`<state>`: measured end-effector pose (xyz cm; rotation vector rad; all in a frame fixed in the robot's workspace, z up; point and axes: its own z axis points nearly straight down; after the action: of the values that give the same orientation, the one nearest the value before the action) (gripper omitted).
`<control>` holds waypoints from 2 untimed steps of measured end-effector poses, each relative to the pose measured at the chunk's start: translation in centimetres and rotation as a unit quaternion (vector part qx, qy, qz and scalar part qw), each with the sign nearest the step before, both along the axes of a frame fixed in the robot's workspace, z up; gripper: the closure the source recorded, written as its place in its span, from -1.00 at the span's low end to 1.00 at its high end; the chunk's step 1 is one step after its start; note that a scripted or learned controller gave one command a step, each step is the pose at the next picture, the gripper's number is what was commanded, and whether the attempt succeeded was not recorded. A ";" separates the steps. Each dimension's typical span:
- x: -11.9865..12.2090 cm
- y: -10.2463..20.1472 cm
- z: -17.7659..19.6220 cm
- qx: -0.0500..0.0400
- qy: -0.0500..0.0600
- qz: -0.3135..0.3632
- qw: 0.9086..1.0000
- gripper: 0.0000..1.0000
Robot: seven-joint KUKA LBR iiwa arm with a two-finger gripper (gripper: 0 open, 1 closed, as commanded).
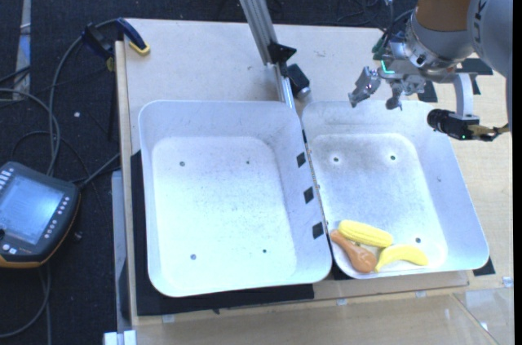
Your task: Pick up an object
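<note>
Three small objects lie together at the near edge of the right bin (457, 196): a yellow corn cob (364, 233), a yellow banana (403, 255) and an orange carrot-like piece (355, 251). My gripper (378, 90) hangs above the far rim of the right bin, well away from them. Its two fingers are spread apart with nothing between them.
The left bin (163, 172) sits beside the right one, sharing a middle wall. A slanted metal rail (257, 5) runs down to the bins' far junction. A teach pendant (33, 213) and cables lie left of the bench.
</note>
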<state>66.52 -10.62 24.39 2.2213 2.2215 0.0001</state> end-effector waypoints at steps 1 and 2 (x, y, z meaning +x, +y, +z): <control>0.0 0.0 0.0 0.000 0.000 0.000 1.000 -1.00; 0.1 0.0 -4.3 0.000 0.002 0.000 1.000 -1.00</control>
<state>66.64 -10.59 20.13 2.2230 2.2236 -0.0035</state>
